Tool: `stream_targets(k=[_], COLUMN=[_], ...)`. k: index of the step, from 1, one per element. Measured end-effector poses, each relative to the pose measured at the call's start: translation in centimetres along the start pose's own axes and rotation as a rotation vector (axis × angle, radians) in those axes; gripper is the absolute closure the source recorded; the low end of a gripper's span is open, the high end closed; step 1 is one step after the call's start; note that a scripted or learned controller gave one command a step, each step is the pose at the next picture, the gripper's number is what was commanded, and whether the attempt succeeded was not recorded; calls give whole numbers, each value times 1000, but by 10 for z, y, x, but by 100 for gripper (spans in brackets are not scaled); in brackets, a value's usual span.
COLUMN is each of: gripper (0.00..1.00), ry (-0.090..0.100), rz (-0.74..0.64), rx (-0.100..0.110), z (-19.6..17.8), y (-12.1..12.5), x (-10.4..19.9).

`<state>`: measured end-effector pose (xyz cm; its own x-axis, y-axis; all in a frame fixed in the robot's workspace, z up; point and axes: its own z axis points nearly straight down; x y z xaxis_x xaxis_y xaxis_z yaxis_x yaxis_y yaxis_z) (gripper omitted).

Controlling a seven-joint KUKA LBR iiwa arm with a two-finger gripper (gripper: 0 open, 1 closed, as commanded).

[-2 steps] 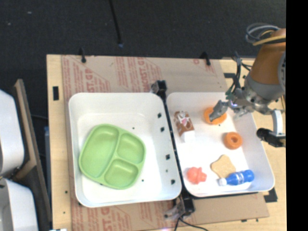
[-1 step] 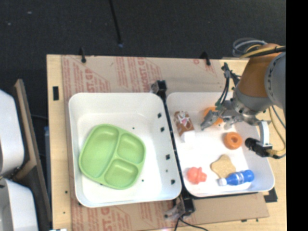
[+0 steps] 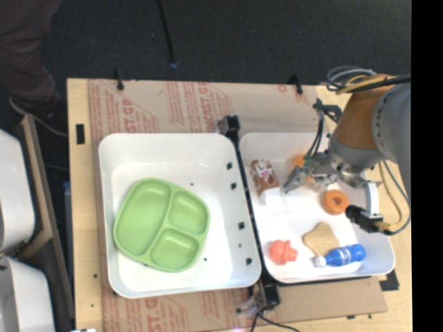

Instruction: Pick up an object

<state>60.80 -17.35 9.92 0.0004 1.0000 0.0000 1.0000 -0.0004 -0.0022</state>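
Right bin point(image 3: 277, 142): open floor at centre; brown packet point(image 3: 264, 176) left, orange ring point(image 3: 336, 201) right.

1. Both bins, the left bin point(image 3: 111, 185) and the right bin point(image 3: 277, 147), are plain white.
2. The divided plate point(image 3: 161, 225) is light green.
3. The ring point(image 3: 336, 201) is orange.
4. The bottle point(image 3: 344, 255) is blue with a white cap.
5. The bread slice point(image 3: 321, 239) is tan.
6. The small toy point(image 3: 281, 252) is coral pink.
7. The packet point(image 3: 264, 176) is brown with white patches.
8. The arm point(image 3: 370, 120) is grey with an orange band.

The arm point(image 3: 367, 126) reaches in from the right — gripper point(image 3: 294, 180) low, its fingers spread apart.
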Motion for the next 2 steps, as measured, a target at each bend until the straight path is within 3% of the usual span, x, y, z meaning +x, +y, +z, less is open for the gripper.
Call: stream_targets(k=[1, 2], gripper=[100, 100], ry=[-1, -1], rz=[1, 0], rx=[-4, -8], z=[-13, -75], y=[1, 7], x=[-1, 1])
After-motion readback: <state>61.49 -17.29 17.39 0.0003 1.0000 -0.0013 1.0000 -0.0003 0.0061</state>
